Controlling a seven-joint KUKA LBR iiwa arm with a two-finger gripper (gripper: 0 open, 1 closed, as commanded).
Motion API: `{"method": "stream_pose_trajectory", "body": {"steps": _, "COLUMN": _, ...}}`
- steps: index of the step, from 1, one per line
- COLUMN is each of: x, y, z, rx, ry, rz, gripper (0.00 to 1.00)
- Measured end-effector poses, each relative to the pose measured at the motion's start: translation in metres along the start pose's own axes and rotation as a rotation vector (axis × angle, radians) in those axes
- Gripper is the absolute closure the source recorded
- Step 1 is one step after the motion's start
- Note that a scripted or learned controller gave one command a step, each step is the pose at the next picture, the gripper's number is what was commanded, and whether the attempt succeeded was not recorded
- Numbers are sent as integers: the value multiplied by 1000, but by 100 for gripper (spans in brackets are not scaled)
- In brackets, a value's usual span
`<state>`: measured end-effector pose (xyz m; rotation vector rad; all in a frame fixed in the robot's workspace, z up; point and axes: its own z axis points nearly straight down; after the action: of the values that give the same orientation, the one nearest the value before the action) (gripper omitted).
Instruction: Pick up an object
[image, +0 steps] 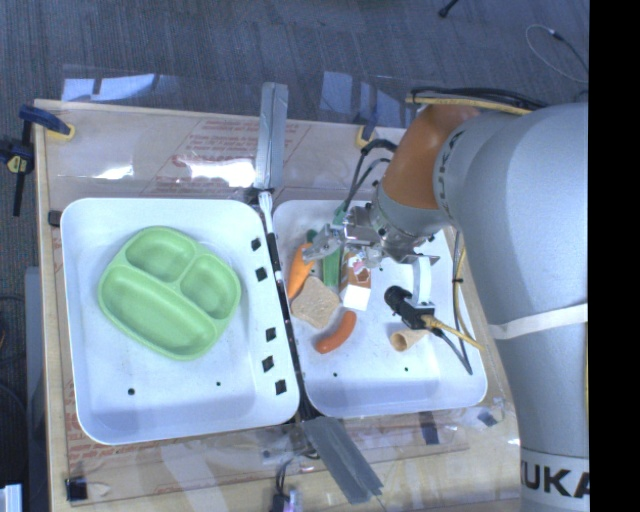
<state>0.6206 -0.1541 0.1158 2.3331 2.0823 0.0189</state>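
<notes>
Hand (338, 244): lowered over the far part of the right bin (455, 385), just above the pile. Whether it is open or closed, or has hold of anything, cannot be told from this slant.
Targets: carrot (298, 272), bread (315, 303), white block (356, 297) and sausage (336, 332), crowded near the bin's left wall, which is likely why the hand comes in there.
Carrot: orange and tapered, lying along the wall nearest the hand; probably the pick.
Bread: tan square slice lying flat, touching the carrot and the sausage.
Sausage: orange-red and curved, on the near side of the pile.
Cone (405, 340): tan, lying apart toward the right.
Left bin (90, 400): holds a green divided plate (168, 290), well apart from the hand.
Surface (150, 150): pale board bearing both bins.
</notes>
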Motion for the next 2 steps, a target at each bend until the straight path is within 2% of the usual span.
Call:
{"method": "stream_pose_trajectory", "body": {"steps": 1, "x": -39, "y": 25, "z": 9, "rx": -5, "ry": 0, "rz": 77, "gripper": 0}}
{"method": "stream_pose_trajectory", "body": {"steps": 2, "x": -41, "y": 29, "z": -6, "rx": -14, "ry": -8, "rz": 69, "gripper": 100}}
